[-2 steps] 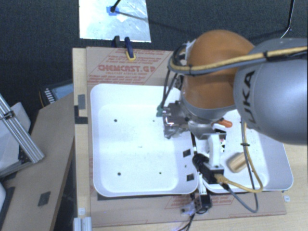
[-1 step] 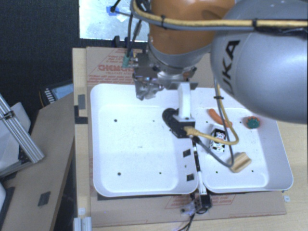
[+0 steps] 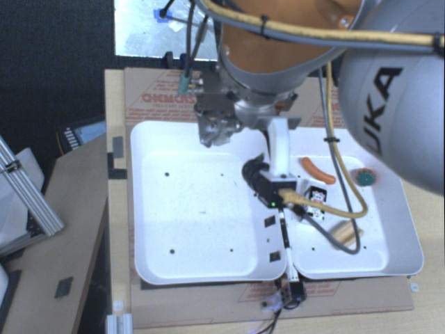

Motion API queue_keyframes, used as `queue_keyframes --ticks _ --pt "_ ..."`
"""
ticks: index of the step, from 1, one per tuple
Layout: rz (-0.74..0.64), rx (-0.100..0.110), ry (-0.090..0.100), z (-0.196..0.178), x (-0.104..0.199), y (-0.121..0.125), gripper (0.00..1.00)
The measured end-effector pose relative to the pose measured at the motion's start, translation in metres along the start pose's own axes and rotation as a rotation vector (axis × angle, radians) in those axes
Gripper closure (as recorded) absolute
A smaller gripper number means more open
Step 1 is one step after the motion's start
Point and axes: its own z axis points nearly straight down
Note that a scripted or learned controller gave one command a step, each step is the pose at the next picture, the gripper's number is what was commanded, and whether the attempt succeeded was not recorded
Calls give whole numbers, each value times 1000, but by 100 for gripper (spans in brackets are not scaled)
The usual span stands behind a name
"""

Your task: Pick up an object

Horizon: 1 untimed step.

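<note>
1. Your tool [image 3: 217, 132] hangs over the far edge of the left bin [image 3: 191, 211], near its back right corner. Whether it is released or clenched you cannot tell from this slanted look down, and nothing shows in its grip.
2. The floor of that bin just below it carries only a few dark specks.
3. The nearest candidate is the orange sausage-shaped object [image 3: 318, 171] in the right bin [image 3: 389, 242] (a greenish round piece [image 3: 365, 177] lies just beyond it). It sits to the tool's right in this view and a little nearer the camera, across the ridge between the bins.
4. Its long axis runs diagonally, from upper left to lower right.
5. A tan block [image 3: 345, 234] lies nearer the front, beside the looping cable.
</note>
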Motion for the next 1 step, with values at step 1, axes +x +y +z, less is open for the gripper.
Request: queue_keyframes --ticks 1 --pt "2 -3 -1 -74 -1 29 100"
